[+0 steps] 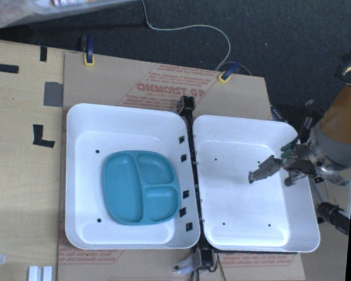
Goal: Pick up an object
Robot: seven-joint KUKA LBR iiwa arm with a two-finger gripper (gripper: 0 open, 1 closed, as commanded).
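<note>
- Left bin [81, 128]: I see a teal divided plate [140, 186] lying flat, slightly toward 6 o'clock of centre.
- Right bin [240, 236]: end effector [264, 171] hovers at its 3 o'clock side; I cannot tell its state.

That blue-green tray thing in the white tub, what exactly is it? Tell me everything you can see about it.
The teal divided plate looks like smooth matte plastic, roughly rectangular with rounded corners and a raised rim. Ridges split it into three compartments: one long section along its left side and two smaller ones on the right. It lies flat, right side up, slightly turned, on the floor of the left shallow white bin, near the middle. All three compartments hold nothing, and only the bin floor touches it.
</note>
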